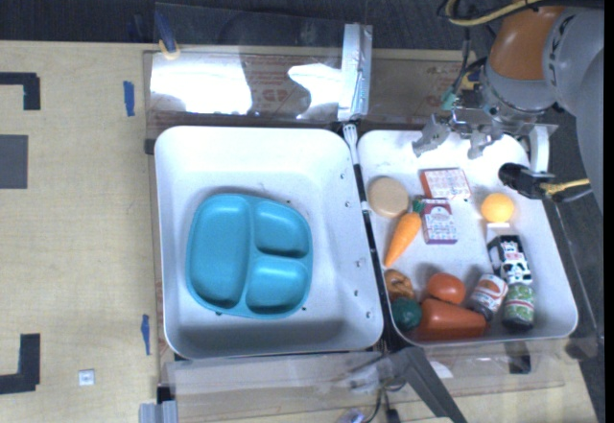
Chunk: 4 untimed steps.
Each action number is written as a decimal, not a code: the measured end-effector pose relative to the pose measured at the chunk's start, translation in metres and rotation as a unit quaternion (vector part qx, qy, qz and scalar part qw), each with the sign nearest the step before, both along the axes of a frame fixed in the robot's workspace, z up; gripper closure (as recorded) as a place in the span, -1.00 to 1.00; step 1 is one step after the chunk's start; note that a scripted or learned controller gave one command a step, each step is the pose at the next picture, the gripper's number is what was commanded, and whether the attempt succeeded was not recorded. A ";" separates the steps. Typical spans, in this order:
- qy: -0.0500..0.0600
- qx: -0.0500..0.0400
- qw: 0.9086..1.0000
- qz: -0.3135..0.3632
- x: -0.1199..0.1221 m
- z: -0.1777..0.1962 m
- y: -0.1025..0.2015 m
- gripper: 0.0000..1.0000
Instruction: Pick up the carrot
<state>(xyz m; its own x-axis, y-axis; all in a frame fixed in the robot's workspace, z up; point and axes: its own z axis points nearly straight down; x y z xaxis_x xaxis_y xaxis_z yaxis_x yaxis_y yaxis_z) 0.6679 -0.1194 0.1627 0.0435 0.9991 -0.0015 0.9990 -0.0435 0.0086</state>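
In the right bin [561,263], carrot [403,236] lies well below-left of gripper [459,132].

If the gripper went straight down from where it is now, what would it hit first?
Probably bare floor at the back of the right bin, or the small red-and-white box just in front of the gripper. Depth is hard to judge. The carrot lies further forward-left, off that line.

**Plastic, Wood and Bare Metal**

Both bins look like smooth, glossy white plastic; the left bin [173,220] holds a matt blue plastic divided plate [251,253]. The carrot [403,237] at the right bin's [561,301] 9 o'clock side has a smooth orange plastic look. At 12 o'clock the gripper [459,136] shows bare grey metal. The bench [72,248] is pale, matt wood. Behind the left bin, a clear sheet [249,85] glares shiny.
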 end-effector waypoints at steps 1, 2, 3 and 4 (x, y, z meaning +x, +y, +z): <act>0.003 0.001 1.000 0.011 -0.092 -0.076 0.010 -1.00; 0.002 0.000 1.000 -0.027 -0.086 -0.044 0.001 -1.00; 0.003 0.000 0.999 -0.036 -0.046 -0.038 -0.050 -1.00; 0.001 0.000 0.999 -0.034 -0.044 -0.027 -0.049 1.00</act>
<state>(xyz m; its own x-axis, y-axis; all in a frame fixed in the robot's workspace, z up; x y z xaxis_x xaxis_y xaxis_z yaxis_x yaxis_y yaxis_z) 0.6237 -0.1683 0.1354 0.1116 0.9938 -0.0024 0.9937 -0.1116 0.0061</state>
